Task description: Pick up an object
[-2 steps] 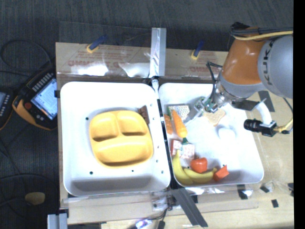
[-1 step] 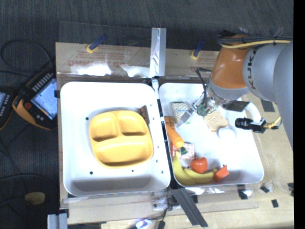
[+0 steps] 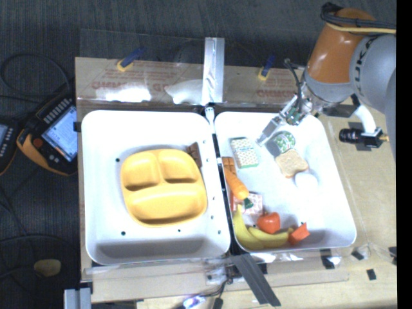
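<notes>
Objects for picking lie in the right white bin (image 3: 335,192), below and left of the gripper (image 3: 283,126). Can't tell finger state from this slanted view. Nearest: round green-topped item (image 3: 282,141) right under the gripper, touching it or just beside, can't tell which. Tan bread-shaped slice (image 3: 292,163) just below that, white egg-like lump (image 3: 306,179) next down. Patterned green-white square packet (image 3: 245,152) just left of the gripper. Farther down-left: orange carrot shape (image 3: 236,184), red tomato (image 3: 270,222) sitting on a yellow banana (image 3: 257,235), small orange-red piece (image 3: 299,232) at the banana's end. Well left: second white bin (image 3: 103,237), holding a glossy yellow compartment tray (image 3: 163,185), rounded corners. Bench is tan board (image 3: 376,237), clear plastic sheeting at the back with blue clips (image 3: 131,58). Dark carpet floor (image 3: 38,18) beyond; orange-black handheld pendant (image 3: 55,134) on it far left.
</notes>
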Tool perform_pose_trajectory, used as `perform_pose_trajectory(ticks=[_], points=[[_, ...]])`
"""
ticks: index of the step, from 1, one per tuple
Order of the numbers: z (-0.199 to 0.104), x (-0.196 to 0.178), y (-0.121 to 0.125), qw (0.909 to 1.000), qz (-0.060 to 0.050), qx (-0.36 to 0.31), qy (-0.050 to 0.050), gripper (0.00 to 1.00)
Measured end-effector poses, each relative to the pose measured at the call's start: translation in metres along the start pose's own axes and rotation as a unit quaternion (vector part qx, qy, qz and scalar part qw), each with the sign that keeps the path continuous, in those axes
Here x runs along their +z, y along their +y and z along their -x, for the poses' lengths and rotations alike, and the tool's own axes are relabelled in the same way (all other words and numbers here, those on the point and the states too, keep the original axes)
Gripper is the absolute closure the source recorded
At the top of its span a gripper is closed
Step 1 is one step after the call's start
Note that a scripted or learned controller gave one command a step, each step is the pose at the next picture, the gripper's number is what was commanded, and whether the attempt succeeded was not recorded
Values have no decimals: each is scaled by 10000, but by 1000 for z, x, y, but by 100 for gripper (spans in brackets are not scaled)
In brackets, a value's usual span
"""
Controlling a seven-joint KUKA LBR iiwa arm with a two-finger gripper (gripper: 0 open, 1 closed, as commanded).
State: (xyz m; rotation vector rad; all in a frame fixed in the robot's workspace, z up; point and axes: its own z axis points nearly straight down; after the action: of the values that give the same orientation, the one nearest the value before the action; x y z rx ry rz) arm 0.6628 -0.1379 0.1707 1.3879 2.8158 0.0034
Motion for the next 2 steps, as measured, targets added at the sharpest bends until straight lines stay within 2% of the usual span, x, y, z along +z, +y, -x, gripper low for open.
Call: perform_pose_trajectory(ticks=[1, 2], points=[[24, 10, -18, 9994, -2, 343, 5, 0], [25, 68, -34, 9941, -13, 1087, -3, 0]])
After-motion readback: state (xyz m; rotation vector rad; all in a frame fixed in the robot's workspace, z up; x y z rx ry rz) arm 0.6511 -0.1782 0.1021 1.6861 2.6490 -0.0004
